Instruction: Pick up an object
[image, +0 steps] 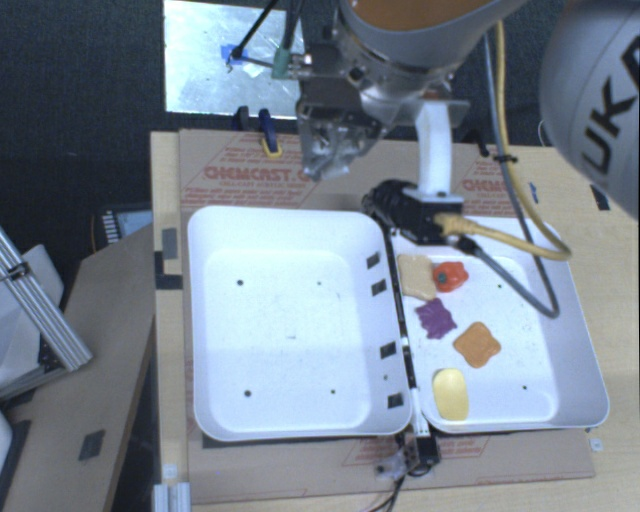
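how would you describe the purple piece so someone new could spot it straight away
Look at the right white bin, the one holding a cluster of small flat items near its left wall. In the middle of that cluster lies the purple piece, below the red piece and the beige slab, and left of the orange piece. It is the only purple item, with a ragged outline.

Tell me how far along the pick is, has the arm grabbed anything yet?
Nothing looks done yet. The end effector is raised above the bins' far edge with no object seen in it. The tan piece, red piece, purple piece, orange piece and yellow piece all lie in the right bin. Descent, grasp and lift remain.
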